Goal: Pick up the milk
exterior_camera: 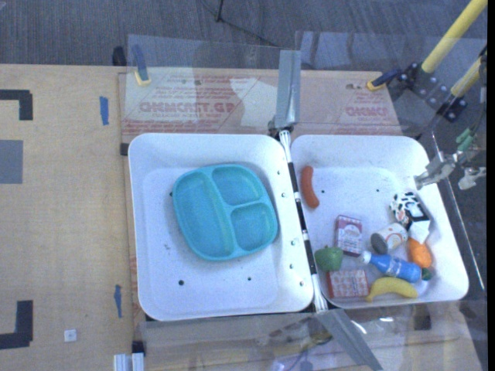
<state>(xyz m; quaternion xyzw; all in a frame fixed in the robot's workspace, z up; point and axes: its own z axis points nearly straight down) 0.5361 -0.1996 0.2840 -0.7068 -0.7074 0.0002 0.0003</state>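
The milk (407, 207) is a small carton with black and white cow patches. It stands near the right wall of the right bin (363, 151), beside a white cup (391, 236) and an orange fruit (419, 253). My gripper (446, 179) hangs over the right rim of that bin, up and to the right of the milk. Its two pale fingers (430, 175) are spread apart and open, with nothing between them. The gripper is clear of the carton.
The right bin also holds a sausage (309, 186), a red box (349, 233), a green pepper (329, 258), a blue bottle (394, 267), a banana (391, 287) and a flat red packet (349, 283). A teal divided plate (224, 212) lies in the left bin (147, 230).
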